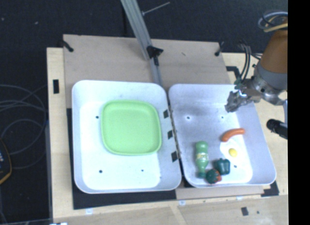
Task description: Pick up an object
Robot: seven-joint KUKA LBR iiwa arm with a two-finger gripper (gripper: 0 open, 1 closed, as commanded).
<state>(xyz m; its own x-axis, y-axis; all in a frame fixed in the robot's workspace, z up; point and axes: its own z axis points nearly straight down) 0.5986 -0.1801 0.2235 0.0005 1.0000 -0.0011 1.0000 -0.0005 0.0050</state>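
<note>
Hovering over the right bin [193,98] near its far right rim, the gripper [233,104] carries nothing that can be seen; whether it is apart or together cannot be told. Nearer the bin's front lie an orange sausage [233,134], a fried egg [232,152], a green bottle [201,155] and a dark green toy [217,170].

Clustered low in the right bin [193,104], toward five o'clock. Orange sausage-like piece [233,133] lying slightly tilted, uppermost. Just below it, a fried egg toy [233,152], flat, yellow yolk up. Green bottle [201,157] on its side at eight o'clock of the egg. Dark green pepper-like toy [218,170] touching the bottle's lower end.
</note>
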